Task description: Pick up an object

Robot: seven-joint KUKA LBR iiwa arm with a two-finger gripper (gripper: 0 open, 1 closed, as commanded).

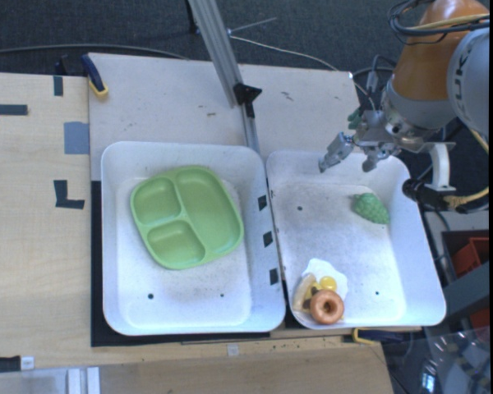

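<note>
A pale wooden bench (33, 245) fills the left side, marked with a few dark tape pieces. Near its top edge lies a small clamp (95, 76) with a blue and yellow handle.

Two shallow white bins sit side by side. The left bin (123, 302) holds a green plate (186, 216) with three compartments, lying flat and turned at a slant. A grey metal pole (218, 43) runs down from the top of the view and ends at the rim between the two bins.

The right bin (411, 294) holds three things. At its near left corner, touching one another, lie a brown doughnut (326, 307), a small yellow toy (324, 285) just behind it, and a white scrap (319, 268) beneath them. Farther back and to the right lies a green lump (370, 208), bumpy like a toy vegetable, resting alone on the bin floor.

The gripper (351, 157) hangs over the far edge of the right bin. Its two fingers are spread apart with nothing between them. The green lump lies just in front of and slightly right of the fingers, not touching them. The doughnut group is well apart from them.

The arm (444, 48) is grey with an orange band. Part of a dark letter shows on its grey casing at the right edge, too cut off to read.
</note>
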